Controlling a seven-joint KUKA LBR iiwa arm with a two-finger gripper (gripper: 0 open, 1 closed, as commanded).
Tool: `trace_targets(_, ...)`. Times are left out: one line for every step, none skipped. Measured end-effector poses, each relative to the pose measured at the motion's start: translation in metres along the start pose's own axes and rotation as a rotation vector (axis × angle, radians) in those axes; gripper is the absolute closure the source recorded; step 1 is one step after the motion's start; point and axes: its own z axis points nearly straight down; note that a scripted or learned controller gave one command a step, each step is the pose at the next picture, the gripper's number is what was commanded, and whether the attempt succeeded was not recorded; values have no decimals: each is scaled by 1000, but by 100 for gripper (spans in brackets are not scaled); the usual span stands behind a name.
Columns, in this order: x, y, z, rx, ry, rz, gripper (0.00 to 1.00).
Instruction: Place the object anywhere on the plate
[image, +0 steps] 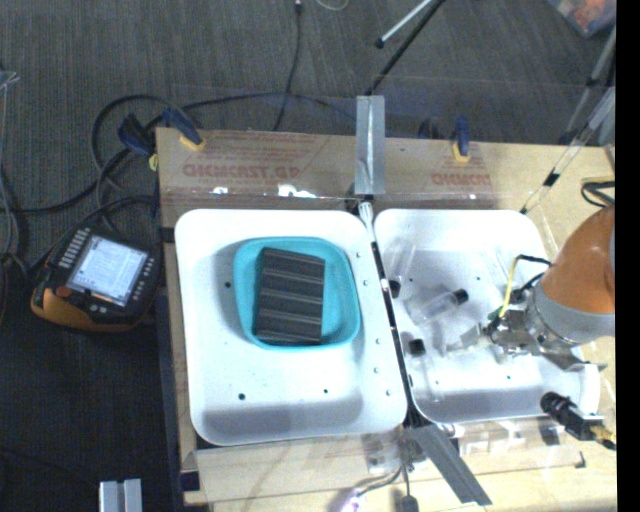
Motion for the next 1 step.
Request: trace_targets(19, 0, -156, -2, -2, -181, 0)
